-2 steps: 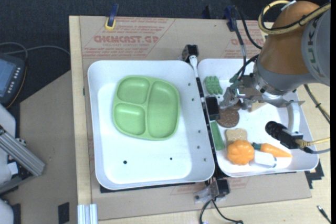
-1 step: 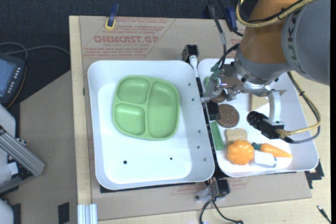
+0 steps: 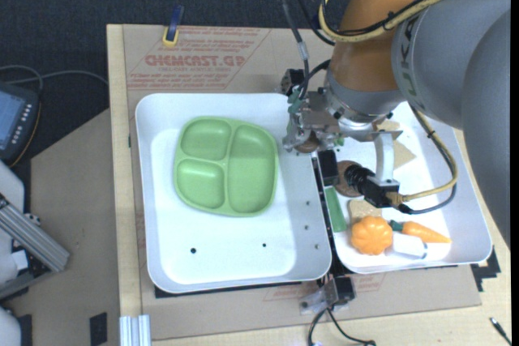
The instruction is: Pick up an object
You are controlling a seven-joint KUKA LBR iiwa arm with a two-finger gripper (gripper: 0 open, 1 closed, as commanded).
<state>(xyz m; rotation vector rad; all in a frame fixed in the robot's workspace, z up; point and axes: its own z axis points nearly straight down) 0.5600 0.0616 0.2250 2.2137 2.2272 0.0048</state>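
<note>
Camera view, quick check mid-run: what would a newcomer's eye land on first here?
Most likely the big grey arm with its orange band, reaching in from the right over the seam between the two bins. Next, the green divided plate lying alone in the left bin. Then the small orange pumpkin-like toy and the carrot near the front of the right bin.
</note>
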